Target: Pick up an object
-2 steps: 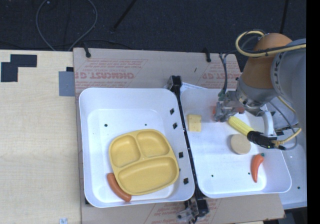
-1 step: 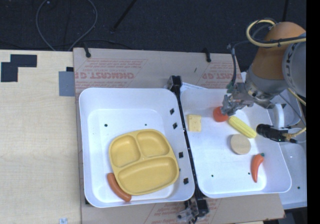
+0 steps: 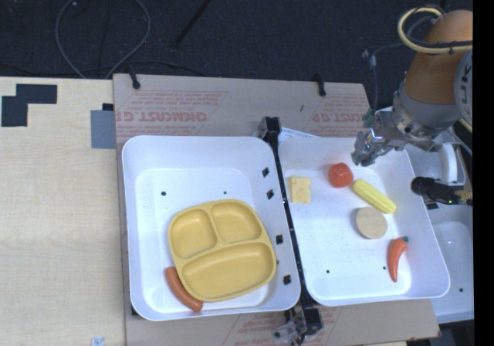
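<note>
Bins sit side by side on the worktop (image 3: 54, 205) — left bin (image 3: 147, 182) with yellow divided plate (image 3: 222, 249) and sausage (image 3: 183, 290); right bin (image 3: 340, 275) with tomato (image 3: 340, 174), corn (image 3: 374, 196), cheese (image 3: 299, 189), biscuit (image 3: 370, 223), chili (image 3: 396, 257) — jaws (image 3: 369, 148) at its far rim, spread unclear.
</note>
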